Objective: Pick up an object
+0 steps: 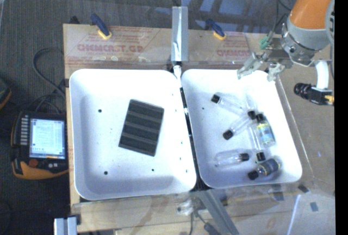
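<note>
Several small clear vials with black caps lie in the right bin [283,119]. One vial [228,101] is near the bin's back, a labelled vial [263,130] sits toward the right wall, and another [231,158] lies near the front. A dark vial [265,167] rests at the front right corner. A black ribbed block [142,127] lies flat in the middle of the left bin [81,119]. My gripper [258,69] hangs over the back right edge of the right bin, above the vials. Its fingers [243,72] are spread open with nothing between them.
A metal post [179,35] stands at the back between the bins. Two blue and yellow clamps [100,26] hold the board behind them. A teach pendant [41,144] lies on the floor to the left of the bench.
</note>
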`<action>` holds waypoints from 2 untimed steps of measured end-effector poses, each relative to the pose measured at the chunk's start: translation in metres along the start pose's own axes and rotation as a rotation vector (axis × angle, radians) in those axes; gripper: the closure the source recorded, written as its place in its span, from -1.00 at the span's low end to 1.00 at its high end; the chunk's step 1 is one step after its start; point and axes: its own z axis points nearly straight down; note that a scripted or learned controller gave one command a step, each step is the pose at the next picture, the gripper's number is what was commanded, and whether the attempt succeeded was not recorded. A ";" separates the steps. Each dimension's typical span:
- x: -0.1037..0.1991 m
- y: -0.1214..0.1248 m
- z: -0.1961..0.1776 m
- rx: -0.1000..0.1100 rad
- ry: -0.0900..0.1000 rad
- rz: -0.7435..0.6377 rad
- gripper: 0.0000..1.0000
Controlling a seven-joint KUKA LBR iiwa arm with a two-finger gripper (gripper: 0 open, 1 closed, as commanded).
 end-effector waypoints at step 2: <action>-0.047 -0.054 0.157 -0.025 0.001 -0.173 -1.00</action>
